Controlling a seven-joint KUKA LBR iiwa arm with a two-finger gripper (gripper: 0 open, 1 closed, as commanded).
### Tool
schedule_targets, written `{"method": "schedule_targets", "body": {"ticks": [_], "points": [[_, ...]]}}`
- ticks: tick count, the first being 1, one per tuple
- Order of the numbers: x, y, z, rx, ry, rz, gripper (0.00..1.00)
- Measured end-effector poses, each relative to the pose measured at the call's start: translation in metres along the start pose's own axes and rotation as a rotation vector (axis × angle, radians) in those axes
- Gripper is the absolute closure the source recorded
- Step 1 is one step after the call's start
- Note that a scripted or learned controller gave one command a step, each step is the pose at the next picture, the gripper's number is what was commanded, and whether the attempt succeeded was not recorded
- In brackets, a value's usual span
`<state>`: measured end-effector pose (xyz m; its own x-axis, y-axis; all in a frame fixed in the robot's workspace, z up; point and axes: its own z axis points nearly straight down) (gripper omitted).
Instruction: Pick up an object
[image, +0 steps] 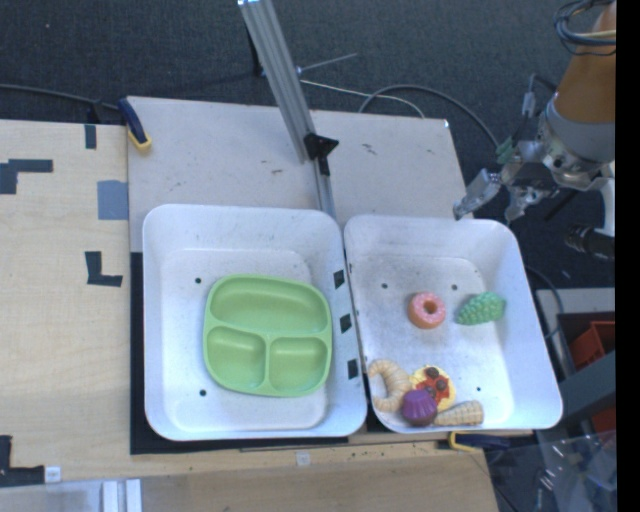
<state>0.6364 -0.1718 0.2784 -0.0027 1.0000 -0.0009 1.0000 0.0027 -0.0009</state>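
Nearest us, in the right bin (520, 300), we log a cluster at its near edge: a purple fruit (418, 406), a pizza slice (434, 381) touching it from behind, a pretzel (388, 380) just left of both, and a cone (459, 412) on the right.

Further back in the same bin, well apart from the cluster: a pink donut (427, 310) and, just right of it, a green bumpy piece (481, 308).

Left of the right bin, touching it along one wall: the left bin (160, 300), bearing a green divided plate (268, 334).

Behind the right bin's far right corner, outside its rim, above the counter (220, 150): the pincer (490, 195), on the arm (585, 90). We see nothing between its fingers; whether they stand wide or narrow we cannot tell.

Progress, as we judge it: nothing is picked. All six candidates lie in the right bin, untouched. Left to do: choose one, come in over the bin, descend, close, lift. We rate the donut and the green piece easiest, standing clear of neighbours.
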Motion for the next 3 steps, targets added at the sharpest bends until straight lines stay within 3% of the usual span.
{"method": "schedule_targets", "body": {"ticks": [1,3], "points": [[0.0,0.0,0.0,0.0,0.0,0.0,0.0],[0.011,-0.011,0.125,0.008,0.001,0.001,0.0]]}}
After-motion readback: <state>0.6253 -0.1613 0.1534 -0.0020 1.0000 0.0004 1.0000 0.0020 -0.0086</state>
